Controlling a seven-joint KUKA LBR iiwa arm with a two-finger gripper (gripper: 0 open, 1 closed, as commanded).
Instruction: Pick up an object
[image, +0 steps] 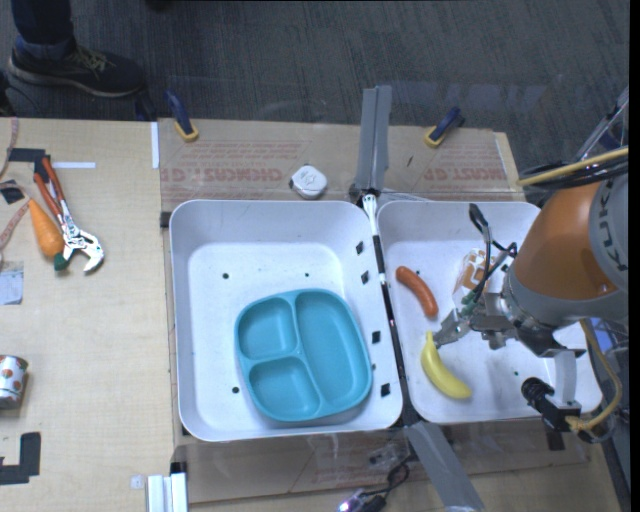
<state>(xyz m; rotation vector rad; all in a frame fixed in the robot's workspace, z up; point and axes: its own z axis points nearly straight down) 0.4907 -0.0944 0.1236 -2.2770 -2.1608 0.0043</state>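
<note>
A yellow banana (443, 370) lies in the right bin (440, 222), near its front left. An orange-red sausage (417, 289) lies diagonally behind it, toward the bin's left wall. A small white and orange packet (472, 270) sits further right, partly covered by the arm. My gripper (452, 328) hangs low over the right bin, just above the banana's upper end, reaching in from the right under the orange wrist band (565, 250). Nothing shows between its tips.
The left bin (200, 240) holds a teal divided plate (300, 354). Tools (62, 222) lie on the wooden bench at far left. A white round thing (309, 181) sits behind the bins, next to a grey post (374, 140).
</note>
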